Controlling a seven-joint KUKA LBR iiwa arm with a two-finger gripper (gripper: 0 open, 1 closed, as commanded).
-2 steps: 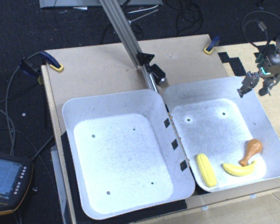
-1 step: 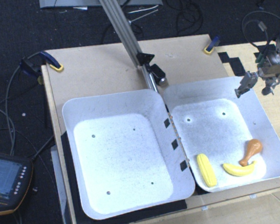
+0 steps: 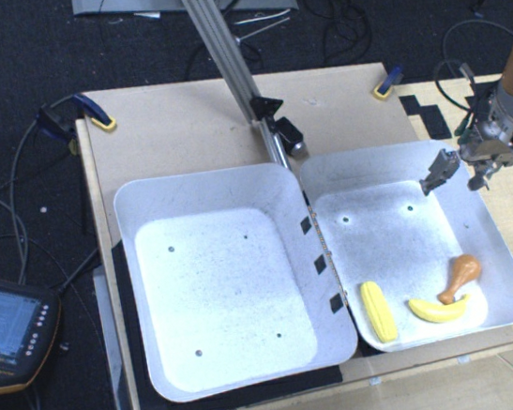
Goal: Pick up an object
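Observation:
In the right bin (image 3: 383,229), near its front edge, lie a yellow corn cob (image 3: 378,311), a yellow banana (image 3: 437,309) and an orange-brown drumstick (image 3: 460,276). The drumstick's thin end rests by the banana. My gripper (image 3: 458,173) hangs over the bin's far right rim, well behind these three things. Its two fingers stand spread apart with nothing between them.
The left bin (image 3: 220,280) sits beside the right one, with black clips (image 3: 322,261) along the shared rim. A slanted metal pole (image 3: 232,61) rises from behind the bins. A handheld pendant (image 3: 4,329) and cables lie on the floor at left.

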